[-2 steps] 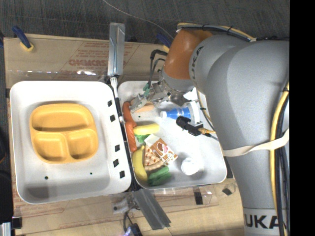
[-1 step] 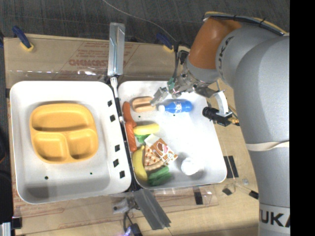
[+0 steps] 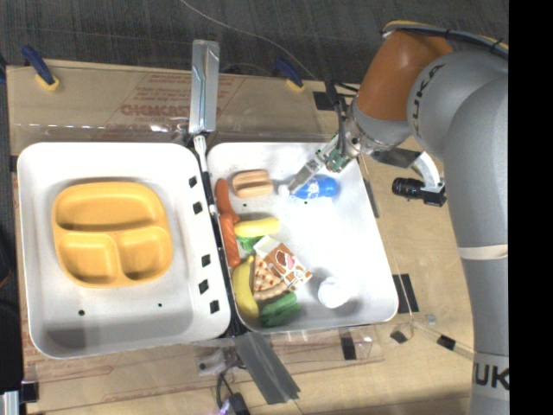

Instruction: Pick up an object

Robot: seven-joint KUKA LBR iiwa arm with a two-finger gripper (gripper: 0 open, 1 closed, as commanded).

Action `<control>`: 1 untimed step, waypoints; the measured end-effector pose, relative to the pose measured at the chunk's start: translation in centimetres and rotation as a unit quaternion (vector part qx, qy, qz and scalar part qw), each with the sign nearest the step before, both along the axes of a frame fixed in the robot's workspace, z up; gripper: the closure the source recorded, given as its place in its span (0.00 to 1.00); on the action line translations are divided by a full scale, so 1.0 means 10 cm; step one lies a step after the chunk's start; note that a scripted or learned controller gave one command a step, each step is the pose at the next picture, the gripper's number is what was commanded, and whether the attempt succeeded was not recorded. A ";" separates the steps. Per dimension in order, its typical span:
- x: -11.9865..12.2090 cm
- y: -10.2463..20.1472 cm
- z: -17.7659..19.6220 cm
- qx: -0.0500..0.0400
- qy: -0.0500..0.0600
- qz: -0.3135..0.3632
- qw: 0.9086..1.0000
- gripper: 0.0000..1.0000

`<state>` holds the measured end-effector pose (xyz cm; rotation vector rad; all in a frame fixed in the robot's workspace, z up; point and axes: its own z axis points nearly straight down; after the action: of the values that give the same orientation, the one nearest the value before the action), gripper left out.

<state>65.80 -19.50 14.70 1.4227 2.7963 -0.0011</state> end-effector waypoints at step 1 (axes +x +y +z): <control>-0.01 -0.14 -0.55 0.001 0.003 -0.142 0.990 0.00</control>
<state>65.70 -20.93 9.20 1.8097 2.5719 -0.0027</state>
